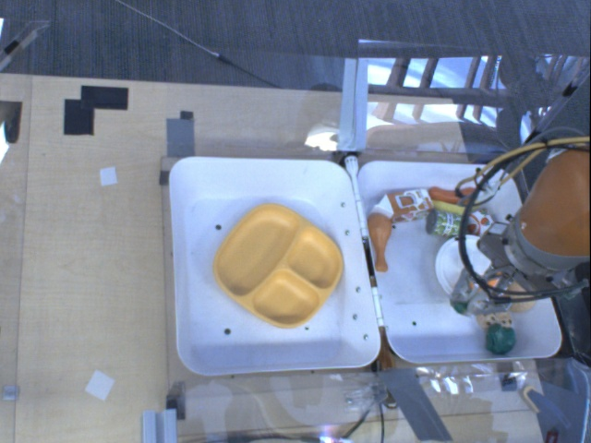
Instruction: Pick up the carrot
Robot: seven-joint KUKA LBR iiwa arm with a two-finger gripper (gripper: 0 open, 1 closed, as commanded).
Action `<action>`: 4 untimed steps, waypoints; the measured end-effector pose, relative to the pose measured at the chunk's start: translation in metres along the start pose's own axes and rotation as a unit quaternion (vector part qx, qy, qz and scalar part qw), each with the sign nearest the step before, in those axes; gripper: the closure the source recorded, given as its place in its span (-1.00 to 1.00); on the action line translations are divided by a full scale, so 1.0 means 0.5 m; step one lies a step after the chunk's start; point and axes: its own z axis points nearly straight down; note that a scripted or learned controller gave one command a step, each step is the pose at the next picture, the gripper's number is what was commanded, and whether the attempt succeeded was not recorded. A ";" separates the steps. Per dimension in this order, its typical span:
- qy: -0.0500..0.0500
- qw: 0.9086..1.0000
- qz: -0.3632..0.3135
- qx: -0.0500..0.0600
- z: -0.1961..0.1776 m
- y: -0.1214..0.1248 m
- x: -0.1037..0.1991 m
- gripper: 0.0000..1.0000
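Observation:
The carrot [377,240] is an orange tapered piece lying in the right bin [416,340], close against its left wall, thick end toward the back. My gripper [476,299] hangs low over the front right part of the same bin, well to the right of the carrot and apart from it. The grey wrist, cables and orange band [559,206] cover much of the gripper. A small orange patch [497,284] shows just beside the gripper; I cannot tell what it is.
The right bin also holds a small printed box [409,203], a red-orange stick [444,195], a green-yellow can [446,221], a white dish [452,264] and a dark green ball [500,339]. A yellow divided plate [277,264] lies in the left bin [194,247].

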 end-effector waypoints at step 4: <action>-0.003 0.974 0.226 0.003 0.077 0.063 -0.109 1.00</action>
